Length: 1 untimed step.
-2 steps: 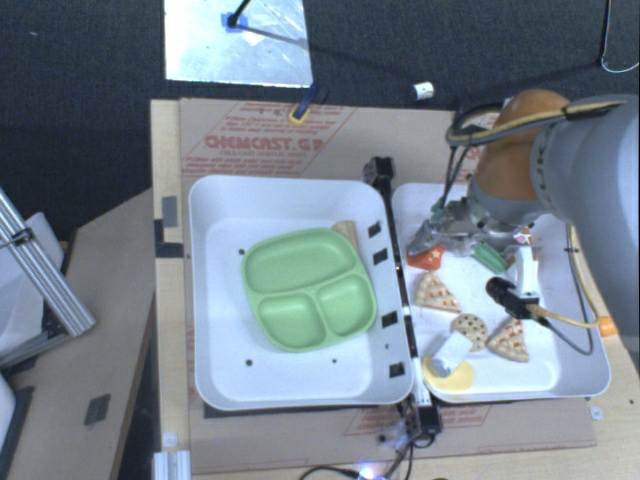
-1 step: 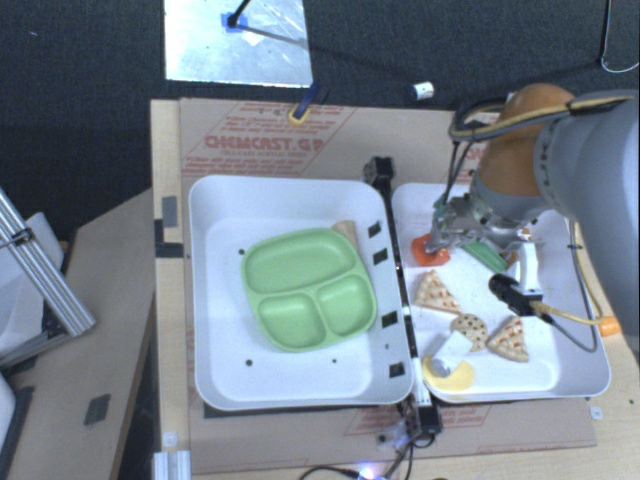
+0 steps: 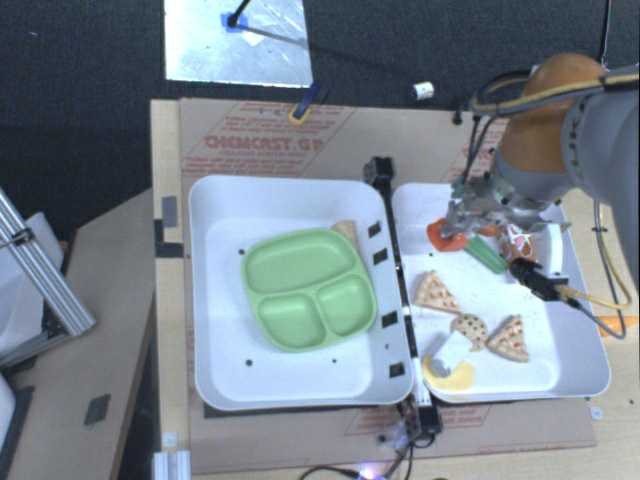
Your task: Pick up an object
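In the right bin [image 3: 580,368], my gripper [image 3: 463,218] hangs low over the far left corner. It is right above an orange-red piece [image 3: 438,234], touching or nearly touching it. A green stick-shaped piece [image 3: 486,254] lies just in front of the gripper. Nothing can be seen lifted off the bin floor. A small red-and-white item [image 3: 520,240] lies to the gripper's right, partly hidden by the wrist.
Nearer the front of the right bin lie two pizza slices [image 3: 436,293] [image 3: 510,339], a cookie [image 3: 468,327], a white piece [image 3: 452,349] and a yellow wedge [image 3: 452,376]. The left bin [image 3: 215,268] holds a green divided plate [image 3: 305,290] with a tan item [image 3: 345,231] behind it.
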### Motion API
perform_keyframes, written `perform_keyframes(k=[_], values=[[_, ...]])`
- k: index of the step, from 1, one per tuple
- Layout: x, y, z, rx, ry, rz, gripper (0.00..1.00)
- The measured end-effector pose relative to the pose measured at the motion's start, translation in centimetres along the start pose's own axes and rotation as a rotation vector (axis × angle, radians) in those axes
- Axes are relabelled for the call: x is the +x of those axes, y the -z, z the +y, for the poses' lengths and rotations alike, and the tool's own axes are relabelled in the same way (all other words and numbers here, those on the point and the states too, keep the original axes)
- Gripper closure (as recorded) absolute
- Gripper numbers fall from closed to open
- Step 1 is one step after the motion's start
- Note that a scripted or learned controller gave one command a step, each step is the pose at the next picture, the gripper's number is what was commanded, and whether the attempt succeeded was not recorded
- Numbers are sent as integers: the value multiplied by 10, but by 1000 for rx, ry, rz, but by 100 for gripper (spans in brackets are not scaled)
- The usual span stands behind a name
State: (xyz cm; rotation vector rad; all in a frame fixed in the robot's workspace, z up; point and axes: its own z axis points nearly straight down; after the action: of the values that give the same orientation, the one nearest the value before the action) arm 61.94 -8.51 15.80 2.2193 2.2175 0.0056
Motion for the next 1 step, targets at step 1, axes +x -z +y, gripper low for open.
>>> perform_keyframes(k=[1], values=[[9,59,-1,-1,6,0,100]])
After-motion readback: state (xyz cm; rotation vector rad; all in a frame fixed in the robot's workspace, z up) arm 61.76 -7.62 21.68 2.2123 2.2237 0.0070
